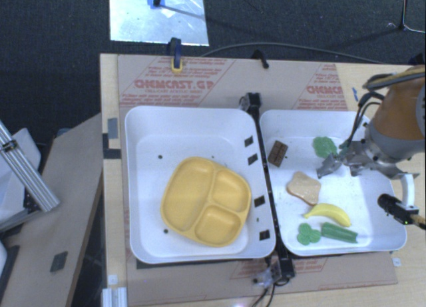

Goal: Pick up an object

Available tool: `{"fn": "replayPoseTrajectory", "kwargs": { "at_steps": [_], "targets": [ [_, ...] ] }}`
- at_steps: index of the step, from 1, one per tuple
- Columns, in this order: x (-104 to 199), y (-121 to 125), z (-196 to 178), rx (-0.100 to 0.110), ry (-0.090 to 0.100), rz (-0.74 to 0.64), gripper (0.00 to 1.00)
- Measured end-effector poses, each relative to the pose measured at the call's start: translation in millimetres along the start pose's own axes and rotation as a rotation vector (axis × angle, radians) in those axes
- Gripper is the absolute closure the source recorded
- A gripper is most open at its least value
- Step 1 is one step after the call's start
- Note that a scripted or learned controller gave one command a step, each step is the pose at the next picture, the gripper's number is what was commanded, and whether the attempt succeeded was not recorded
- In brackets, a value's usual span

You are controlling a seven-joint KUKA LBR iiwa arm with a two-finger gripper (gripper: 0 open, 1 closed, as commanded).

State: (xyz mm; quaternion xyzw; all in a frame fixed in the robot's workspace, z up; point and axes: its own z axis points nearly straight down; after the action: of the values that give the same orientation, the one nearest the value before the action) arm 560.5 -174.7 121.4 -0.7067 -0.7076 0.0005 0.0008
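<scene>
Where the right white bin (379, 236) sits on the bench (219, 76), toy food: yellow banana (328, 214), tan bread slice (304, 188), green broccoli (308, 234), green pepper (340, 233), brown block (277, 153). Beside the pale green piece (325, 146), claw (327, 165); grip state unclear.
</scene>
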Motion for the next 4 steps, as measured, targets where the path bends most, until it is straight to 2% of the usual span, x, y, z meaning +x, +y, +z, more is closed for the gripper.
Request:
{"fn": "replayPoseTrajectory", "kwargs": {
  "at_steps": [1,2,3,4],
  "targets": [
    [-1,1,-13,-0.005,-0.002,0.000,1.00],
    [0,11,-75,-0.010,-0.003,-0.003,1.00],
    [0,12,-100,-0.006,-0.002,-0.003,1.00],
    [51,5,-102,-0.003,0.000,-0.007,1.00]
  ]
}}
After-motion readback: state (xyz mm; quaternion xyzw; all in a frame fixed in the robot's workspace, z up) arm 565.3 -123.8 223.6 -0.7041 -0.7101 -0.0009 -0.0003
